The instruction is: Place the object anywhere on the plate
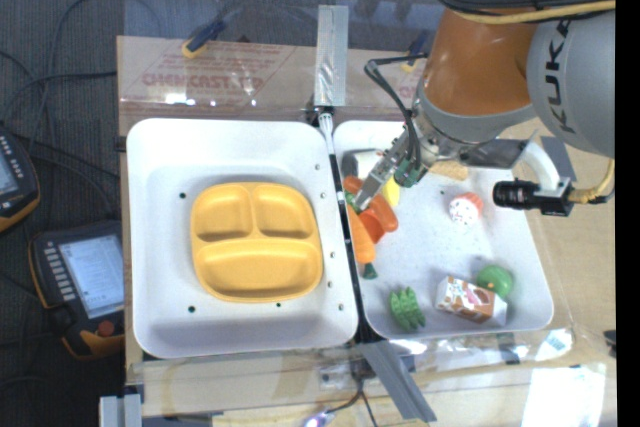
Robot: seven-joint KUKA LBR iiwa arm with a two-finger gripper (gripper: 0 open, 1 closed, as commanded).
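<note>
The big orange band [480, 40] of the arm sits high. The gripper [378, 185] reaches low by the toy carrot [365, 225] at the right bin's [520, 315] left wall. I cannot tell its jaws. It might bump the wall, missing the yellow plate [257, 240].

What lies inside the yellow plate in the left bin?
Nothing lies in the yellow plate: its three compartments show bare. The toys, such as the orange carrot, lie in the right bin, where the gripper reaches down and partly covers them.

Grey KUKA-lettered arm [585, 65], orange band, black cables
</note>
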